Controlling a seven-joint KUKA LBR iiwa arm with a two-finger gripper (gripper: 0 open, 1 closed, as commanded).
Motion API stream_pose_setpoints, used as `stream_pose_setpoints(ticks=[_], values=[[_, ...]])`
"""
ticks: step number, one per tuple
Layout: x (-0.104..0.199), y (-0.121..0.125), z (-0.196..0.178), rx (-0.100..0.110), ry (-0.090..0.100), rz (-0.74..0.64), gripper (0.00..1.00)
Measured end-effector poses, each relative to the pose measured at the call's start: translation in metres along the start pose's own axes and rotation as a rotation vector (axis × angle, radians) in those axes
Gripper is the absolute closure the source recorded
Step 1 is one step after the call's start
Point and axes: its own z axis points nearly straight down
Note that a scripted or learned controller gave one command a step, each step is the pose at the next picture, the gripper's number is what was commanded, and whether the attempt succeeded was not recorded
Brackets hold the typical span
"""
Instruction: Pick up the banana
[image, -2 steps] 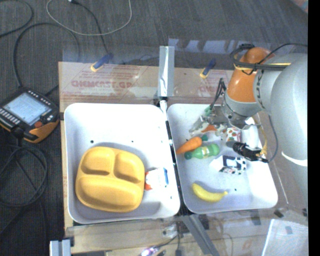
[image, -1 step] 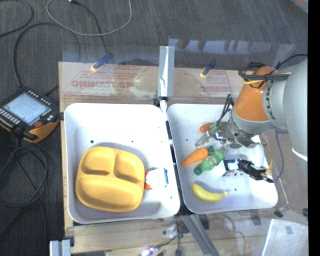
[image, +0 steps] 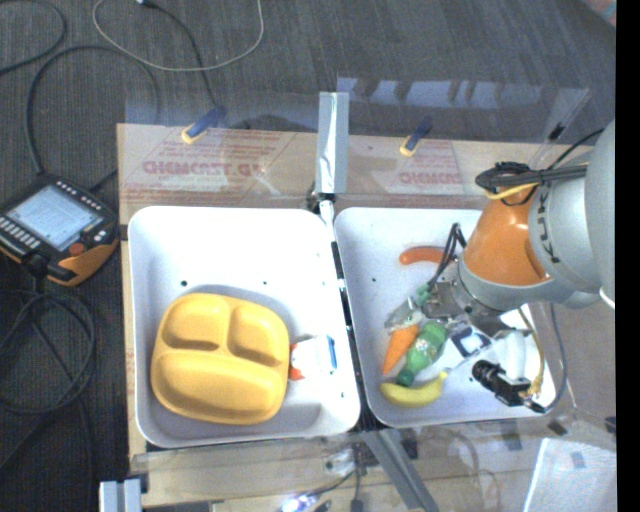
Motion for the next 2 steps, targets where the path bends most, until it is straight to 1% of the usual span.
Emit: stream_pose_setpoints(ticks=[1, 2], values=[[0.000, 0.002, -0.010, -0.003, 0.001, 0.000, 1.00], [-0.049, 0.034, -0.090, 0.015, -0.001, 0.187, 1.00]])
